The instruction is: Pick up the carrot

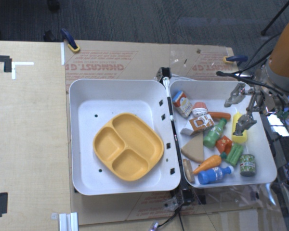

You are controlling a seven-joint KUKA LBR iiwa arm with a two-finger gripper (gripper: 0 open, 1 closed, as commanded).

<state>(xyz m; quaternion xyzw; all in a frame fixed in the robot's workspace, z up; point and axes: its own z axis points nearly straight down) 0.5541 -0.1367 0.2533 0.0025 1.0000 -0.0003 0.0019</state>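
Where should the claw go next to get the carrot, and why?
Probably toward the bin's near side and down: the claw hangs over the yellow toy, while the carrot lies nearer the front, untouched, between the tan wedge and blue bottle.

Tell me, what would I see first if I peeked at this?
The big yellow plate with three sections, sitting alone in the left bin. Next, the heap of toy food in the right bin, with the orange carrot near its front edge beside a blue bottle. The gripper hangs over that bin's right side, above a yellow toy.
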